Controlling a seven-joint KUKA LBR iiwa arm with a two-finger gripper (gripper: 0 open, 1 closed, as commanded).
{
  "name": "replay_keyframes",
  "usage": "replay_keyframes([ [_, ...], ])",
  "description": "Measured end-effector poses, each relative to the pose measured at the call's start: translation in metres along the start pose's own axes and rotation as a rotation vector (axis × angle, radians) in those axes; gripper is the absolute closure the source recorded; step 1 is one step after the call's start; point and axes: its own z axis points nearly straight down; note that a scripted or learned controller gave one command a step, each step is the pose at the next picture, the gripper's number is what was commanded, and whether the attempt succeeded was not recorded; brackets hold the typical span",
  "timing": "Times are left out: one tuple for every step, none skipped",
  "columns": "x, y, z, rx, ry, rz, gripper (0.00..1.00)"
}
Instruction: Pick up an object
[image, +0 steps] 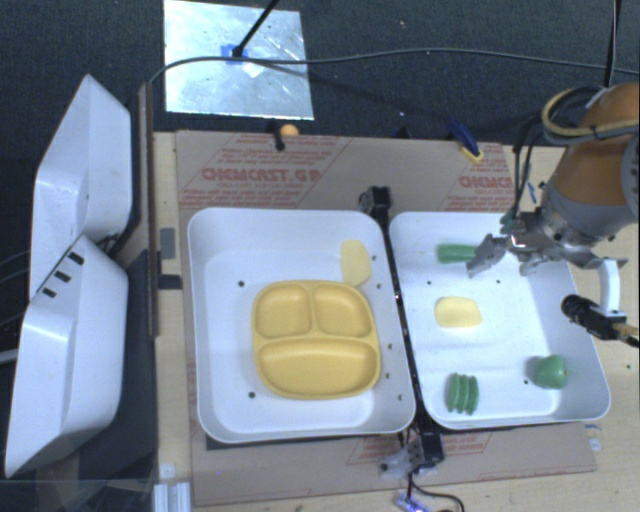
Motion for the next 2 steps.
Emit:
replay_keyframes([
  [0.0353,-0.0368,-0.1122,-0.011,0.0,-0.003,0.0],
  [0.034,-0.0378,-0.1172,-0.001,0.0,-0.001,1.0],
])
